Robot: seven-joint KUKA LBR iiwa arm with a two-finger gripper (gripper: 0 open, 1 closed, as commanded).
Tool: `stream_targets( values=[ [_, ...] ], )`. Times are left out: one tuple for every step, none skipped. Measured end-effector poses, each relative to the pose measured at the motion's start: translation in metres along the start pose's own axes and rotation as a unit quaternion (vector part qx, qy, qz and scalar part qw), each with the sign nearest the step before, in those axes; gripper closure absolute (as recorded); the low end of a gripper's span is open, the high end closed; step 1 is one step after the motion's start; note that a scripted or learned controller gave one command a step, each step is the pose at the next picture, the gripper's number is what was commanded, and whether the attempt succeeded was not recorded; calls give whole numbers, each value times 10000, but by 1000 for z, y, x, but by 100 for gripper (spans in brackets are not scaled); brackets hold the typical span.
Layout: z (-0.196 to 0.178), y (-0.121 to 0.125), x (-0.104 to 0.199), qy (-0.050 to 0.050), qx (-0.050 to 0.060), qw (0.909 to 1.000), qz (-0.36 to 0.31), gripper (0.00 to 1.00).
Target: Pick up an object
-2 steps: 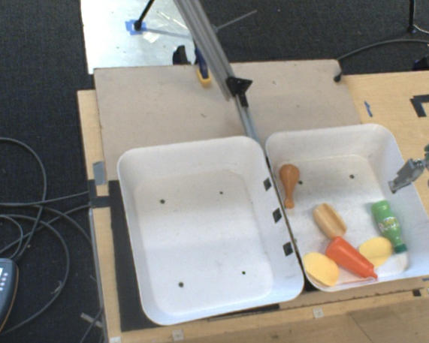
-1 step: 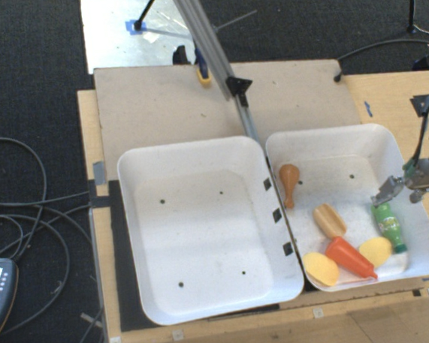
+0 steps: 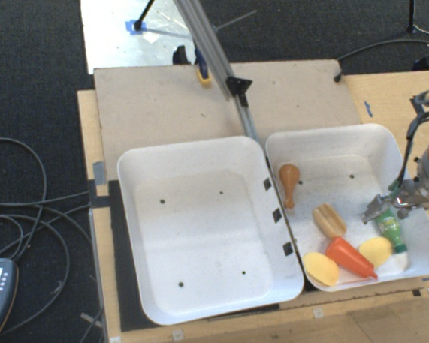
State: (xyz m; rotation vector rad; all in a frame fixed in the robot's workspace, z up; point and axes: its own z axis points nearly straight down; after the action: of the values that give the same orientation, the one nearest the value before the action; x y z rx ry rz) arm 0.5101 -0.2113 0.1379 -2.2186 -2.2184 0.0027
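Right shallow white plastic bin (image 3: 333, 144): holds five items. Brown wooden drumstick-shaped piece (image 3: 287, 183) near the bin's left wall, knob end uppermost in the picture; tan hot-dog bun toy (image 3: 329, 220) near the middle; orange carrot-shaped plastic toy (image 3: 349, 256) below it, lying at a slant; pale yellow rounded toy (image 3: 322, 268) just left of the carrot; yellow lemon-shaped toy (image 3: 375, 250) just right of the carrot; small green plastic bottle (image 3: 391, 232) by the bin's right side, beside the lemon.

Left shallow white plastic bin (image 3: 197, 152): adjoins the right bin; black clips along the shared edge.

Pincer (image 3: 384, 205): metal, reaching in from the right over the right bin, directly above the top of the green bottle; whether its tips are parted or closed on the bottle cannot be told.

Surface (image 3: 215, 99): tan board carrying both bins.
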Motion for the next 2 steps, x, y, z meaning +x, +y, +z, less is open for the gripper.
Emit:
stream_targets(
  values=[
    [50, 0, 0, -2, -8, 10000, 0, 0],
    [37, 2, -1, -13, -36, 10000, 1, 100]
  ],
)
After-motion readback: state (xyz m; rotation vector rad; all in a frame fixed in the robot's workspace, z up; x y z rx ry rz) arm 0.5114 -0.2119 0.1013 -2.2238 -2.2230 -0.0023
